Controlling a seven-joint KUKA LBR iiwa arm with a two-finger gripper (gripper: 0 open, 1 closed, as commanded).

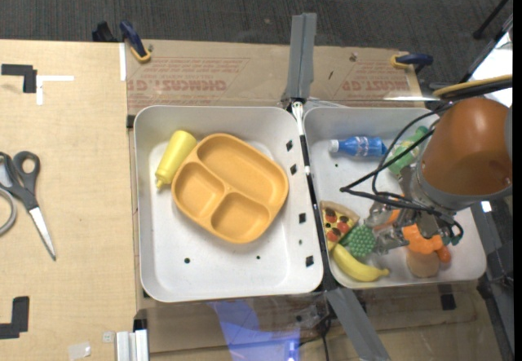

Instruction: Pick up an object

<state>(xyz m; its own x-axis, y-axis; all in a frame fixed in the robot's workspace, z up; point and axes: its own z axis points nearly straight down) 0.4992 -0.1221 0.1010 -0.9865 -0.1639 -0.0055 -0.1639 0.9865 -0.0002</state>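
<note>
- Objects for picking: a cluster lies in the front half of the right shallow white bin (322, 213), comprising a yellow plastic banana (356, 265) at the front-left corner, a green leafy toy vegetable (360, 238) touching its upper side, a toy pizza slice (337, 219) with red topping against the left wall, and orange toy pieces (426, 240) near the front-right corner.
- A blue plastic bottle (359, 147) lies on its side near the rear wall of the same bin, well apart from the cluster; a green item (405, 154) sits just beside it, partly hidden by the arm.
- Grey arm with orange band (468, 147): reaches over the right bin's right side, with black cables looped below it.
- Jaws (397, 225): low over the cluster, between the green vegetable and the orange pieces; whether open or closed cannot be told.
- Left shallow white bin (155, 270): holds a yellow-orange three-compartment plastic tray (231, 187) near its centre and a yellow plastic squeeze bottle (174, 156) touching the tray's left edge.
- Surface: grey-handled scissors (31, 200) lie near its left edge.
</note>
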